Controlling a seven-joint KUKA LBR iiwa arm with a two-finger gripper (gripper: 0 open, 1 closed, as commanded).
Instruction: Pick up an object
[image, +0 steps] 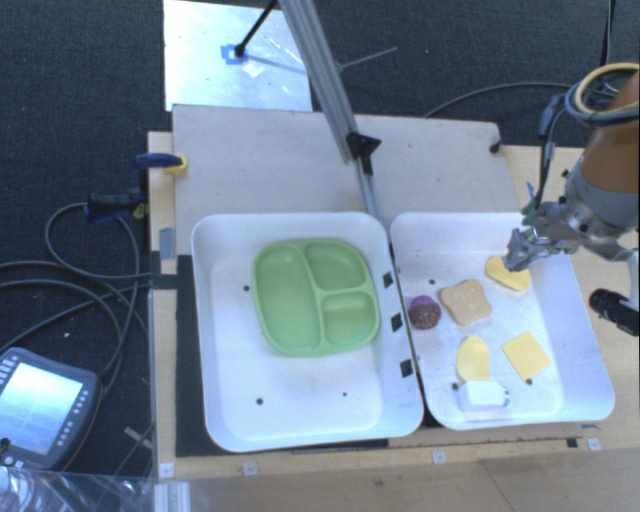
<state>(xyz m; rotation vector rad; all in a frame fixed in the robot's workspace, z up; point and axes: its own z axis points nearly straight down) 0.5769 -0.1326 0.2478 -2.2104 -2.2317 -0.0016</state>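
The grey two-finger gripper (521, 252) hangs over a flat yellow curved slice (507, 274), just below its tip; I cannot tell its opening. Descend straight, centred on the slice, then close.

Even bright light, soft shadows, slight overall blur.

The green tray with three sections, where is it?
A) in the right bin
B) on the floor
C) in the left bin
C: the green tray lies alone in the left bin, while the toy food pieces sit in the right bin.
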